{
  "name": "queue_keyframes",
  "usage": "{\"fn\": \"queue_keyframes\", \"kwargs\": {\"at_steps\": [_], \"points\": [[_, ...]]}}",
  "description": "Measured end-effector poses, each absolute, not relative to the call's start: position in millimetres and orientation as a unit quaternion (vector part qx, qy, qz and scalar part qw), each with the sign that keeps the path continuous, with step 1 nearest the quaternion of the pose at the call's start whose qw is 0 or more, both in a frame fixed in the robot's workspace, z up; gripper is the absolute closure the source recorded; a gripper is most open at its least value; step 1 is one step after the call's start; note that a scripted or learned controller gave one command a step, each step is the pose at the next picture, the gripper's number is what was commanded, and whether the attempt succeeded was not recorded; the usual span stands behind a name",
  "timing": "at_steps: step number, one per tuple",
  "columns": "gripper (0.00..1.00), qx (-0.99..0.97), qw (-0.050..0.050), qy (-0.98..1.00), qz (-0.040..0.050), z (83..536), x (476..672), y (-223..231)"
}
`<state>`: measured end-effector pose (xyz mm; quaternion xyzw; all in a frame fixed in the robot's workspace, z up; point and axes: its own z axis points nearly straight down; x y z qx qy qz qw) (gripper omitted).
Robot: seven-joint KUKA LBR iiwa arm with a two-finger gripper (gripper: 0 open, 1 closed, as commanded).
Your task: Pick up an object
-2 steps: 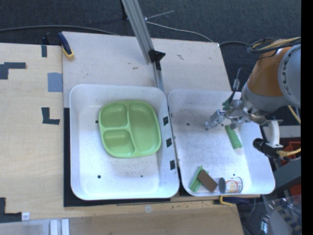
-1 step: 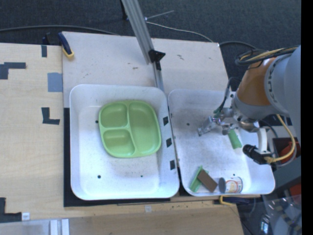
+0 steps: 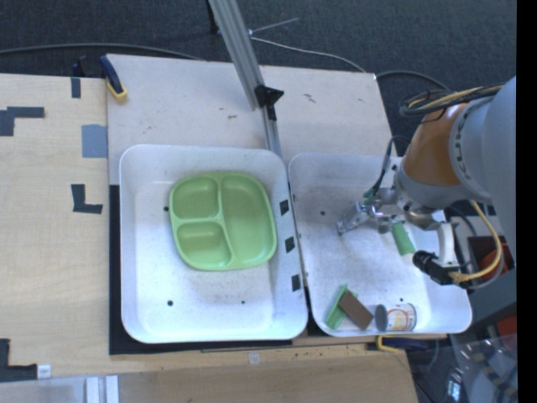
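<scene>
My gripper (image 3: 351, 222) hangs low over the middle of the right bin (image 3: 323, 179), its metal fingers pointing left. Nothing shows between them. A green cylinder-like object (image 3: 403, 239) lies just right of the gripper, partly under the wrist. Near the bin's front edge lie a green flat piece (image 3: 336, 306), a brown block (image 3: 357, 312) and a small can on its side (image 3: 398, 317). A green divided plate (image 3: 223, 221) sits in the left bin (image 3: 147, 300).
A slanted metal pole (image 3: 241, 47) crosses the bench behind the bins. A blue and yellow tool (image 3: 113, 79) lies at the bench's back left corner. Cables (image 3: 466, 267) loop at the right bin's right edge.
</scene>
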<state>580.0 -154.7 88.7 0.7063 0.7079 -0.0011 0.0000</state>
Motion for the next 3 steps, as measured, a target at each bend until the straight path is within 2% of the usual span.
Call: {"fn": "queue_keyframes", "kwargs": {"at_steps": [1, 2, 3], "points": [[1.0, 0.706, 0.0, 0.708, -0.001, 98.7, 579.9, -154.1], [1.0, 0.707, 0.001, 0.707, 0.0007, 148.1, 571.1, -154.4], [1.0, 0.706, 0.002, 0.708, 0.0013, 211.6, 573.0, -152.9]]}}
